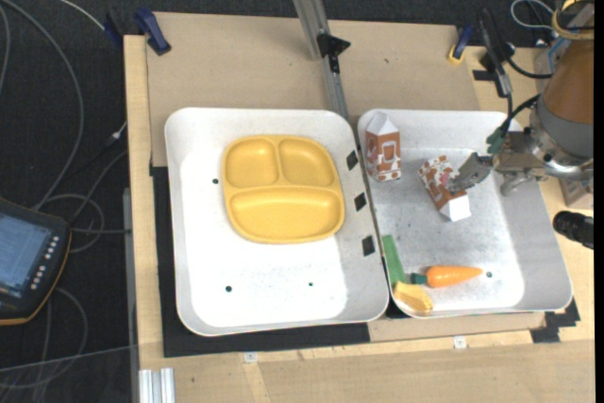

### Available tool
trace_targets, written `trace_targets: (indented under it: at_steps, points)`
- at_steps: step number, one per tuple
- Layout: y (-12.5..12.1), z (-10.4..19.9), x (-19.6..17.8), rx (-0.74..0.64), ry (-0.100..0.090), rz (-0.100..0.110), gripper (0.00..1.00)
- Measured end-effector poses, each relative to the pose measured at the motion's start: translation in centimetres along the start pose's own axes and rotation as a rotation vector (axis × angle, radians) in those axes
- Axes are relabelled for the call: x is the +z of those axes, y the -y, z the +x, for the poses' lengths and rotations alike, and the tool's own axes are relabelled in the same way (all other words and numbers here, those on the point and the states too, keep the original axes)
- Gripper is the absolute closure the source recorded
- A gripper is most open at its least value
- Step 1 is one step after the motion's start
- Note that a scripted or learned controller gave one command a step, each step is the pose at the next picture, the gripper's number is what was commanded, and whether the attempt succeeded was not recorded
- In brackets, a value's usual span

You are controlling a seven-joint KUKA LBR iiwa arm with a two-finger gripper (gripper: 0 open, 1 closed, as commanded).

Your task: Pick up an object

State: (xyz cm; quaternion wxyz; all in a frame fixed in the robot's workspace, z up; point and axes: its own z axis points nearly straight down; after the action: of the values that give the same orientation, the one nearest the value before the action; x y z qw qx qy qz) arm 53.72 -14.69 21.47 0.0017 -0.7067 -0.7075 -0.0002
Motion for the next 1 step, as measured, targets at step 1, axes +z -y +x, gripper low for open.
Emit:
trace_targets:
  at_steps: [1]
  points:
    - [-0.01,-0.01,0.0,0.001,0.0,-0.001,0.0]
